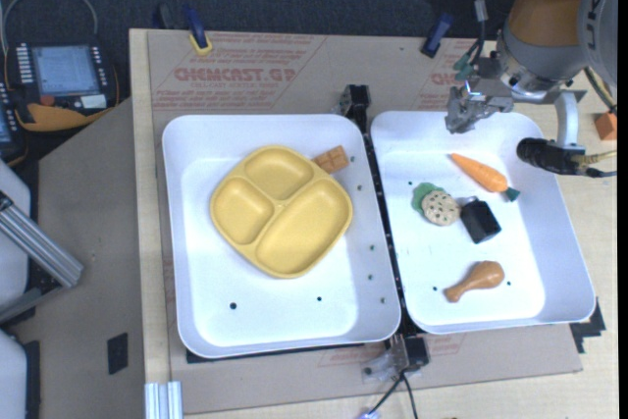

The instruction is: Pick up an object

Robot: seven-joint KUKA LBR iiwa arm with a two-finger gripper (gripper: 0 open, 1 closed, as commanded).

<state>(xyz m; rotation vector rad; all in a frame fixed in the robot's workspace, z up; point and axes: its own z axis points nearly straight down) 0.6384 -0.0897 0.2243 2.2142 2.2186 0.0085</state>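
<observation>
Risk entry: I see the two-finger gripper (pixel 461 120) hovering upper right, aperture indiscernible, holding nothing visible; the tapered orange plastic carrot (pixel 478 172) below could roll from a pinch.

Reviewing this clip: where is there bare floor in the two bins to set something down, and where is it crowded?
Left bin: bare along the near edge, below the yellow divided plate. Right bin: bare strip left of the drumstick. Crowded: carrot, cookie, black block.
</observation>
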